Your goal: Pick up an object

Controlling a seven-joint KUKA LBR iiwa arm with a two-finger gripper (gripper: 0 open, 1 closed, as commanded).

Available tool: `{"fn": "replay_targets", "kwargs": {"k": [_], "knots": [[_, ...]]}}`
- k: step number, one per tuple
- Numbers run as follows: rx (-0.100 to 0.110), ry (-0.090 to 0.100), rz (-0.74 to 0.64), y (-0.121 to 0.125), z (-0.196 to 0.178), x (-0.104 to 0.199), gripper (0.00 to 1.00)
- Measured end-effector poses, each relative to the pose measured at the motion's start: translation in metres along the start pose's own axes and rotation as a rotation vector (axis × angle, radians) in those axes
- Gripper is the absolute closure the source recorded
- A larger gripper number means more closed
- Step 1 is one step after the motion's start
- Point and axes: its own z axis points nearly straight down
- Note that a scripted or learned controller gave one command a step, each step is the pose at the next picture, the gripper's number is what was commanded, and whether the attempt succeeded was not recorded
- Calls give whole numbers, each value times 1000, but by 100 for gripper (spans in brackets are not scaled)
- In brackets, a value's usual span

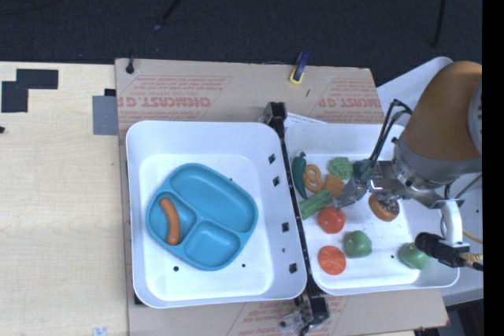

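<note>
Two smooth white plastic bins [142, 169] sit on matt brown printed cardboard [236, 94]. The left bin holds a glossy blue plastic tray [224, 204] with a shiny orange sausage [170, 219]. The right bin's toy vegetables [331, 220] look like glossy plastic. The bench [55, 201] looks like pale, matt wood.

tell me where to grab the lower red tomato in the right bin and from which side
Grip the lower tomato across its round body, coming straight down from above. It lies apart from the green pepper on its right and the other tomato above it, with bare bin floor on its left and right, so fingers closing left to right would likely fit.
</note>
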Motion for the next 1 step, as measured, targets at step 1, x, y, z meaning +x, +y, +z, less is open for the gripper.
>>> {"fn": "replay_targets", "kwargs": {"k": [1], "knots": [[-12, -1, -2, 3, -6, 0, 0]]}}
